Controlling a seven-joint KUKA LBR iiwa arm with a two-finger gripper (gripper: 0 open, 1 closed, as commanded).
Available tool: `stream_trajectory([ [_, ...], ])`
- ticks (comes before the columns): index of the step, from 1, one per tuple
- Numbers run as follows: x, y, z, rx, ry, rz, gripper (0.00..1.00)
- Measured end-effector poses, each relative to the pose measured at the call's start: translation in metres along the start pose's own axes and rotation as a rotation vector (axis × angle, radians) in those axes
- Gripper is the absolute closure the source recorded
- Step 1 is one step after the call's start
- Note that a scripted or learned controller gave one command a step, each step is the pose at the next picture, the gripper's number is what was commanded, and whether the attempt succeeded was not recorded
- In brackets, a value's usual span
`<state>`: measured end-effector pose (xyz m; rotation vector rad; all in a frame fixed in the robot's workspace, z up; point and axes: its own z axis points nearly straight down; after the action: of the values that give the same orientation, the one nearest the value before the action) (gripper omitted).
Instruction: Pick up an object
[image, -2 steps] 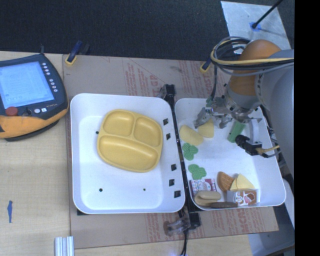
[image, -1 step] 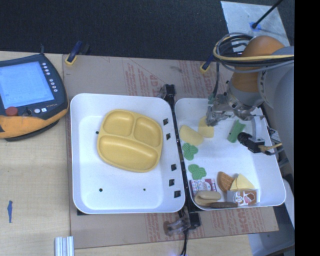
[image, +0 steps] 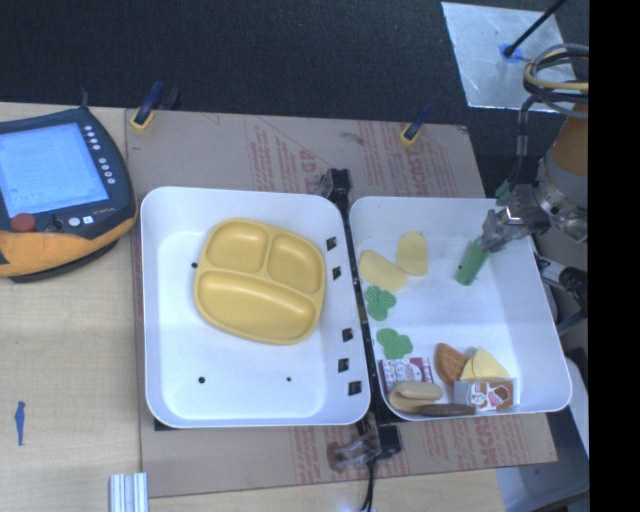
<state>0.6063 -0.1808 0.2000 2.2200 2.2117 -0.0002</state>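
- arm reaches in from the right, gripper (image: 497, 228) sits over the upper right part of the right bin (image: 530, 300)
- a green stick-shaped object (image: 471, 263) hangs from the gripper tip, top end right between the fingers, lower end slanting down-left above the bin floor, so it looks clamped on that piece
- orange band of the arm (image: 572, 148) peeks in at the far right edge, cables looped above it
- rest of the right bin: two pale yellow pieces, one (image: 412, 253) near the top middle and one (image: 382, 270) just beside it to the lower left, pretty much touching
- two green leafy pieces, one (image: 379, 301) under the yellow ones and another (image: 394, 344) lower down along the left wall
- bottom corner is a cluster: a tan bun-like thing (image: 413, 391), a brown piece (image: 451, 362), a yellow wedge (image: 486, 364) and a small printed carton (image: 488, 394), all crowded together
- left bin (image: 165, 330) holds a yellow divided plate (image: 261, 280), three compartments, sitting a bit tilted in the upper middle
- both bins sit on a cardboard sheet (image: 250, 150) on the bench, clamps at the top corners
- a teach pendant with a lit screen (image: 55, 185) lies on the bench at far left, well apart from the bins
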Motion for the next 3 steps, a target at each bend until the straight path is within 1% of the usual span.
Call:
stream_trajectory([
  [1,0.005,0.0,0.007,0.008,0.004,-0.006,0.0],
  [2,0.087,0.049,0.092,0.012,0.009,-0.016,0.0],
  [3,0.086,0.038,0.109,0.013,0.005,-0.007,0.0],
])
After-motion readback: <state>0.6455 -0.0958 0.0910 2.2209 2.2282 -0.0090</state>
